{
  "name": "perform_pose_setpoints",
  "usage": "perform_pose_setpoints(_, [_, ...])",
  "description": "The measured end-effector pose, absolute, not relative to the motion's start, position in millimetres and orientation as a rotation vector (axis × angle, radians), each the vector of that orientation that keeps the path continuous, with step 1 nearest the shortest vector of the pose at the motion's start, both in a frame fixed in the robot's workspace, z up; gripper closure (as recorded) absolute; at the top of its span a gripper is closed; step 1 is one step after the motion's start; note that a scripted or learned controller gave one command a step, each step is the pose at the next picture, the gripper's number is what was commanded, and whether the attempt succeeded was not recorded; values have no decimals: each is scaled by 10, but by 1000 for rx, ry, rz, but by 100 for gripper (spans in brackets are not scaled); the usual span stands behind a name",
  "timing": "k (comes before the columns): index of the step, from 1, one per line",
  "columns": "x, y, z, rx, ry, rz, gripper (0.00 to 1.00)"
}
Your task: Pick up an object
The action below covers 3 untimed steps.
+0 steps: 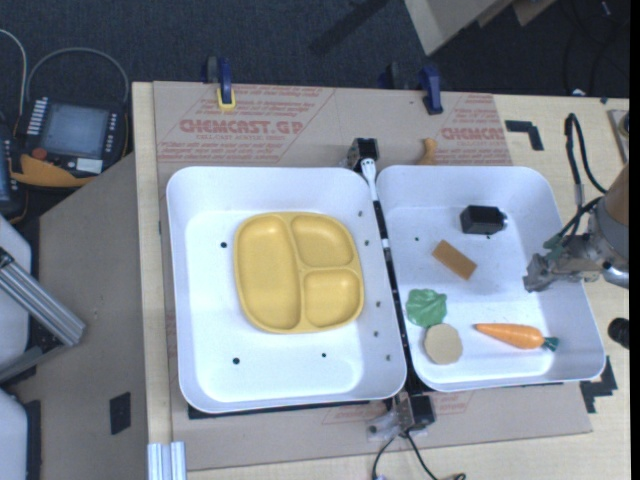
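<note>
The right bin (520, 193) holds a black block (482, 219), a brown rectangular piece (454, 260), a green leafy piece (427, 306), a tan round disc (443, 344) and an orange carrot (512, 336). My gripper (548, 268) hangs over the bin's right edge, above and to the right of the carrot and apart from every object. Nothing shows between its fingers.
The left bin (200, 298) carries a yellow divided plate (298, 270). A black connector (364, 154) sits at the top of the seam between the bins. Cables (578, 163) run along the right side near the arm. Blue clamps (432, 86) hold the cardboard at the back.
</note>
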State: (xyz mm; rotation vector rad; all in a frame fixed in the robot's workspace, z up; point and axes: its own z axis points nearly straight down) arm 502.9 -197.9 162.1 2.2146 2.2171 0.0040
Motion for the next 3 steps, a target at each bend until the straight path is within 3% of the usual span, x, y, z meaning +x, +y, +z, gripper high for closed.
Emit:
perform_pose_setpoints(1, [5046, -1985, 2103, 2214, 2218, 4, 100])
perform_pose_setpoints(2, [5218, -1419, 2058, 2213, 2229, 3, 100])
perform_pose_setpoints(3, [5271, -777, 2082, 2214, 2233, 3, 100])
